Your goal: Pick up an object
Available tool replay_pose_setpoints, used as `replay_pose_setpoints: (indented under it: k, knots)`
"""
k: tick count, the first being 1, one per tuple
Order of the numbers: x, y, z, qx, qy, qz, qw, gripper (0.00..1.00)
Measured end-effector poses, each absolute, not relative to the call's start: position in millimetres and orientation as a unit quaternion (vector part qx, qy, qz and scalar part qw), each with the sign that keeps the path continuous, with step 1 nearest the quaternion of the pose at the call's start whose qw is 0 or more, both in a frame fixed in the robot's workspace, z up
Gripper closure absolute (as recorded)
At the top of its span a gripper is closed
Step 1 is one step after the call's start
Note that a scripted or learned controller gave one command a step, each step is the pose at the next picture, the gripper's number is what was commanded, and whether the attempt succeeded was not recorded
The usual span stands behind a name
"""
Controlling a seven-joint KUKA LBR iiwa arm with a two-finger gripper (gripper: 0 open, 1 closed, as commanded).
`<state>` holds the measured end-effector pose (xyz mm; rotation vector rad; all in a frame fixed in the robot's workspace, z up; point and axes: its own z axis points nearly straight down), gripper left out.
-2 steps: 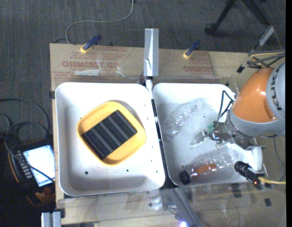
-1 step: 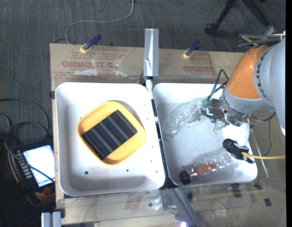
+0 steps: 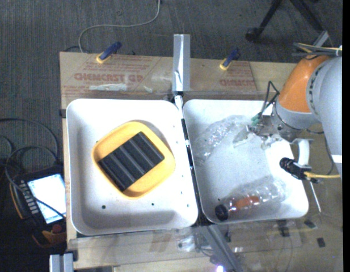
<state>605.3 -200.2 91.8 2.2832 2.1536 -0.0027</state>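
A yellow rounded block with a black ribbed top (image 3: 134, 158) lies in the middle of the left bin (image 3: 84, 115). In the right bin (image 3: 291, 211), a clear plastic bottle (image 3: 253, 198) with a black cap and reddish contents lies on its side along the near wall. A crumpled clear plastic piece (image 3: 219, 134) rests in the far half of that bin. My gripper (image 3: 261, 130) hangs low over the far right part of the right bin, right beside the crumpled plastic's right end. I see nothing held between its fingers.
A metal divider post (image 3: 181, 67) stands at the far side between the bins. Two blue-and-yellow clamps (image 3: 108, 52) (image 3: 230, 59) sit on the brown board behind them. The arm's grey and orange body (image 3: 311, 95) overhangs the right bin's right wall.
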Motion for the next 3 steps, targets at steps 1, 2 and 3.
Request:
replay_pose_setpoints:
  k: [1,2,3]
  knots:
    - [668.6,-143.0,169.9,0.759,0.651,-0.0016,0.002,0.00]
    - [622.7,-99.5,105.8,0.755,0.656,-0.0003,0.003,0.00]
    - [625.6,-111.7,261.6,0.814,0.580,-0.0018,0.001,0.00]
